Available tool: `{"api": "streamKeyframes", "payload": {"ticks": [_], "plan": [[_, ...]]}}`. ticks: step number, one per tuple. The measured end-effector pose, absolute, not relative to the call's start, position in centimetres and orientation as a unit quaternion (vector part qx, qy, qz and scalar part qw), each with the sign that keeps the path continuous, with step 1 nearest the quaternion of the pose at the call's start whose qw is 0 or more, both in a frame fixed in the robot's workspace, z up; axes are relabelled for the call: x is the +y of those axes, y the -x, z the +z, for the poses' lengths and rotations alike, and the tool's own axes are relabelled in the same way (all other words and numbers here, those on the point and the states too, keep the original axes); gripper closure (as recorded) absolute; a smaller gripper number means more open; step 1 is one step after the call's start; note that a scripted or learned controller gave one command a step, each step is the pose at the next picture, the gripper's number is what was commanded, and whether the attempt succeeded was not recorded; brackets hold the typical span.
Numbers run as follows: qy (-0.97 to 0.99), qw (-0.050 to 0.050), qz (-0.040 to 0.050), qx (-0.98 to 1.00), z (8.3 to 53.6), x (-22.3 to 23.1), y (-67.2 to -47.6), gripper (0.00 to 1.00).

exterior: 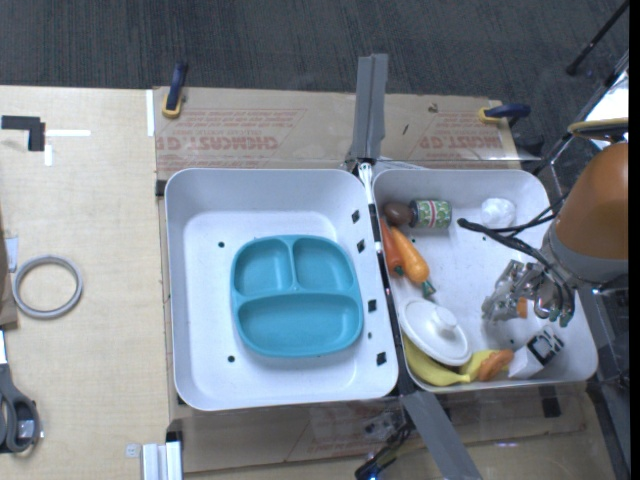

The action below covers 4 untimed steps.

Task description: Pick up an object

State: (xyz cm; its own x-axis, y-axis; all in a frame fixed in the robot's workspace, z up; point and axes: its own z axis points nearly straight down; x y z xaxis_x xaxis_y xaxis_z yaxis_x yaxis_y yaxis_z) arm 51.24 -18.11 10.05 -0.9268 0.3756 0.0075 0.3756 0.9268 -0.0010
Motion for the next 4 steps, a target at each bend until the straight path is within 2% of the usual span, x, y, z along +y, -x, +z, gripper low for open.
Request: {"api": "streamKeyframes", "payload": {"ticks": [1,2,3,4], "plan": [[0.230,0.001,0.0001,-0.973,8.9,-16.1,-58.3,1.00],[0.127,0.000,0.0000,-0.992,8.9,-21.6,-60.3,1.00],[0.127,0.000,-0.0001,-0.992,8.9,-21.6,-60.3,0.00],[0.154,0.002,-0.0006,-0.988,8.8,-22.2,-51.8,0.00]]}}
